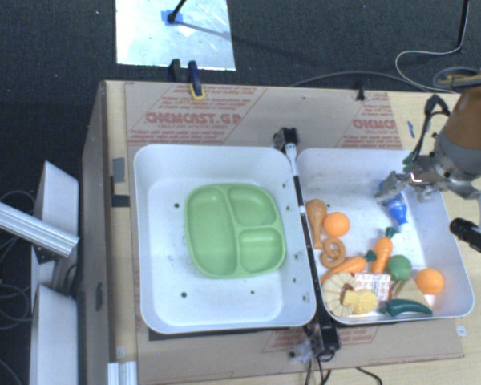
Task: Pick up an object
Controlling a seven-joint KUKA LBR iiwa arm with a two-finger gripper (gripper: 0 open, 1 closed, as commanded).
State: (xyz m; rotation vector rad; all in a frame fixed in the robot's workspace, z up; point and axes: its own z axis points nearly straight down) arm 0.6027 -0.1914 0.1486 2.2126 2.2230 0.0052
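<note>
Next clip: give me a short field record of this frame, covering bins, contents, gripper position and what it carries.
left bin: holds a green divided plastic plate
right bin: toy food heaped at its near end, including an orange ball and a carrot
gripper: over the right bin's far right part
blue object: at the gripper's tip; whether it is gripped is unclear

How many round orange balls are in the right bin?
2: one orange ball near the bin's left wall beside the pretzel, another orange ball at the front right corner. The pile may hide more.
</note>
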